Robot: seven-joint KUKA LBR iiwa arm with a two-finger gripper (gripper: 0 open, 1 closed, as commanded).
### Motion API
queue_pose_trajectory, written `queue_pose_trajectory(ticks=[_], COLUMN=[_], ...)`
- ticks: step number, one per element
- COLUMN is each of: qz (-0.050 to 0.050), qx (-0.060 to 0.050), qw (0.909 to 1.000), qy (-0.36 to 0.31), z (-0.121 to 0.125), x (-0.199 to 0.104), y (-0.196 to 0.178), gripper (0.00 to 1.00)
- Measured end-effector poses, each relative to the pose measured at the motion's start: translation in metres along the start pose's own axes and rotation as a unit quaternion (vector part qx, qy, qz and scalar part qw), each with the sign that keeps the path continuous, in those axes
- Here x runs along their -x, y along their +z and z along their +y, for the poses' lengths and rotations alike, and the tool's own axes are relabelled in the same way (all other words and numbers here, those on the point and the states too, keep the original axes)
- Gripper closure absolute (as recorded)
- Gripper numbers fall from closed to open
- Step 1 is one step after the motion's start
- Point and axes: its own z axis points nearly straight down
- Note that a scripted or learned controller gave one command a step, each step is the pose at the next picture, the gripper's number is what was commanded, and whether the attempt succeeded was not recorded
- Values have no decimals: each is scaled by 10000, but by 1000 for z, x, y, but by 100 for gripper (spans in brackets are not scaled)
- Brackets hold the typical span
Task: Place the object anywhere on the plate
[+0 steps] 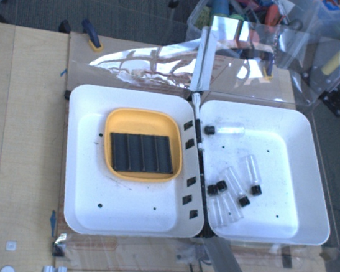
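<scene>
A yellow plate (117, 121) sits in the left bin (80, 195), and a black ribbed rectangular block (141, 153) lies flat on it, slightly towards the plate's front. In the right bin (292, 206) lie several clear plastic tubes with black caps: one (223, 130) near the back left, and a cluster (236, 184) in the front left part.
A clear upright divider (203, 58) and crinkled plastic sheeting (146, 63) stand behind the bins. A transparent box of coloured items (257, 9) sits at the back right. Black clips (191, 182) run along the seam between the bins.
</scene>
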Motion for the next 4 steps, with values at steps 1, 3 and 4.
queue_pose_trajectory(ticks=[1,3,4], qz=[-12,-15,-27], qx=[42,14,8], qw=[9926,9063,8044], qy=[-1211,-4226,-5941], z=[15,15,10], x=[0,13,5], y=[91,1,2], gripper=[0,0,0])
